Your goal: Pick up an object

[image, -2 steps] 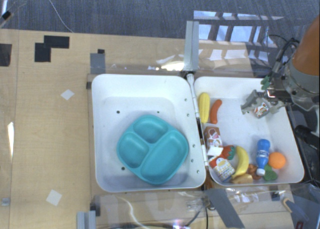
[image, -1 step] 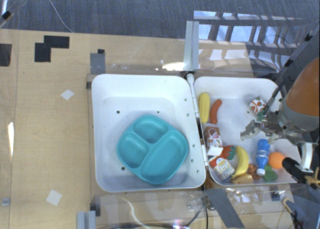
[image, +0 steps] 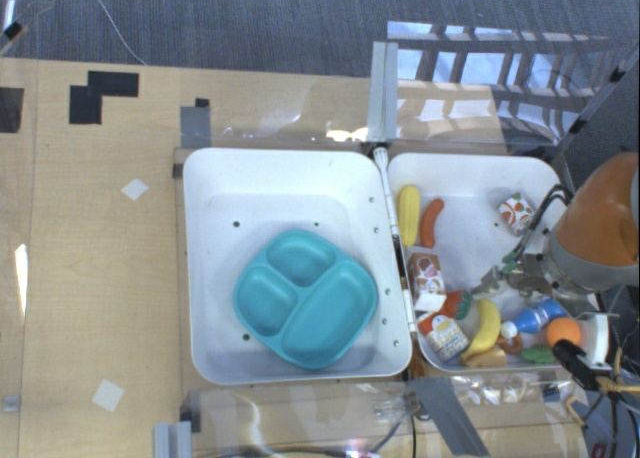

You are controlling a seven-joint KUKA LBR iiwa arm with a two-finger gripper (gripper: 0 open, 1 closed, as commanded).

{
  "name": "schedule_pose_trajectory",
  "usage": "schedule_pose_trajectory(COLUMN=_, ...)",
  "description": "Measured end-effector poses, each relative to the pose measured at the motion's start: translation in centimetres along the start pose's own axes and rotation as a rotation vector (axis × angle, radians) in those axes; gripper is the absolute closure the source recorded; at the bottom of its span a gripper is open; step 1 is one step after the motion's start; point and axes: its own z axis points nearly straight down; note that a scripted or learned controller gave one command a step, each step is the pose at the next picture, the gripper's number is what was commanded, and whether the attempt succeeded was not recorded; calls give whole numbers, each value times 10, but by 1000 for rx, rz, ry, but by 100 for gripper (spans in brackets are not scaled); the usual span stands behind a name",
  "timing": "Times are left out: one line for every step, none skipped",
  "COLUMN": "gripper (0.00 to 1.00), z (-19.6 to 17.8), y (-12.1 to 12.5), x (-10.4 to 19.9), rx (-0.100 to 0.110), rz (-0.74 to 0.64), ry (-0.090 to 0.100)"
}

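Two shallow white plastic bins, rounded corners, sit side by side on the light wood bench [image: 90,276]. Left bin [image: 215,196] holds one teal divided plate [image: 306,296]: smooth moulded plastic, three compartments, nothing in them. Right bin [image: 465,181] is cluttered with small toy food. A yellow corn-like piece [image: 408,214] lies along the left wall, with a red-orange sausage shape [image: 431,222] just beside it. A small white-and-red patterned piece [image: 514,211] sits alone near the far right corner. Toward the near wall: a small printed carton [image: 426,274], a banana [image: 486,327], a blue bottle-shaped item [image: 535,317], an orange ball [image: 563,331] and a green piece [image: 537,354], all packed close together.

The arm's wrist, with its orange band [image: 605,211], hangs over the right side of that bin. The gripper [image: 512,276] is low over the pile, just above the banana and blue item. Gripper state: can't tell, dark hardware hides it. Nothing visibly grasped.
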Motion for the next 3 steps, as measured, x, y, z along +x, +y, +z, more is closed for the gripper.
schedule_pose_trajectory(gripper=0, z=0, y=0, x=4, rx=-1, rz=-413, ry=-2)
schedule_pose_trajectory(gripper=0, z=-57, y=4, x=-34, rx=13, rz=-225, ry=3)
schedule_pose_trajectory(gripper=0, z=1, y=2, x=-42, rx=6, rz=-300, ry=2)
